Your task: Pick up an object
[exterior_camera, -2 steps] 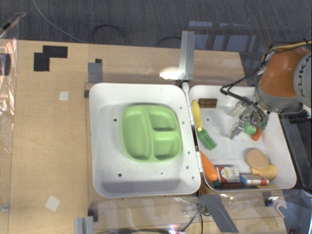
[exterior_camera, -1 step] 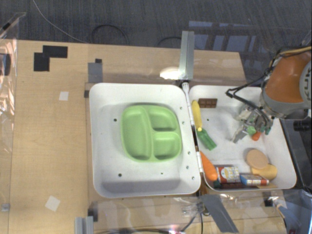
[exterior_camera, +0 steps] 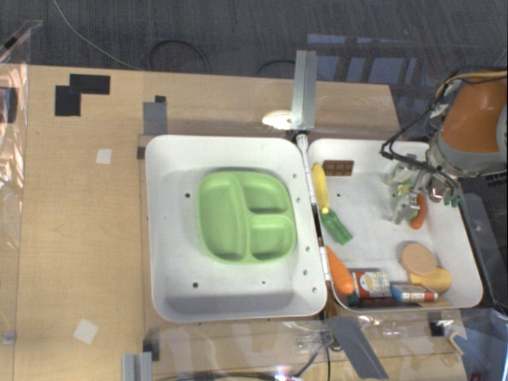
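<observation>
Orange and slender, a small carrot-like piece (exterior_camera: 418, 213) is seen between the fingers of the gripper (exterior_camera: 410, 207), which is closed on it above the right bin (exterior_camera: 473, 252), near that bin's far right side. A green divided tray (exterior_camera: 244, 216) is seated in the left bin (exterior_camera: 171, 173). A corn cob (exterior_camera: 320, 186) is laid along the right bin's left wall.
</observation>
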Robot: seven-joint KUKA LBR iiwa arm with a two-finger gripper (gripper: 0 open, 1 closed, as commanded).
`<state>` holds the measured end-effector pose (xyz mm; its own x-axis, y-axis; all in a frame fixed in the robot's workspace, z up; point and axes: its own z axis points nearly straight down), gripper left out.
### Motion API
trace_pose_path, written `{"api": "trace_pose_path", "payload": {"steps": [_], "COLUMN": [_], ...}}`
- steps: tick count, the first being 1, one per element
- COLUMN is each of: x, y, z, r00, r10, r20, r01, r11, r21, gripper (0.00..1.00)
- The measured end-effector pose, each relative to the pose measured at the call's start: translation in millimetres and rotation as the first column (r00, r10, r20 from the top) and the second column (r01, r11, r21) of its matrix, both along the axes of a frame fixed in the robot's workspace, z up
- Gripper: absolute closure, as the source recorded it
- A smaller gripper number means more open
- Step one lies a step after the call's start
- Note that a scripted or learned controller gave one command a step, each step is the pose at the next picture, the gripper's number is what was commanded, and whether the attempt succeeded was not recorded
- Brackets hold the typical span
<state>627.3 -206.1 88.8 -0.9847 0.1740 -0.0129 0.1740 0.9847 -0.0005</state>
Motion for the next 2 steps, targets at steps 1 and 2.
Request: {"api": "trace_pose_path", "payload": {"steps": [1, 2], "x": [-6.6, -17.5], "y": [32.5, 23.9], "z": [-0.4, -0.3], "r00": [0.997, 0.985], "r10": [-0.077, -0.17], "r20": [-0.001, 0.0], "r01": [0.077, 0.17], "r11": [0.997, 0.985], "r21": [0.002, 0.004], "gripper": [0.0, 0.0]}}
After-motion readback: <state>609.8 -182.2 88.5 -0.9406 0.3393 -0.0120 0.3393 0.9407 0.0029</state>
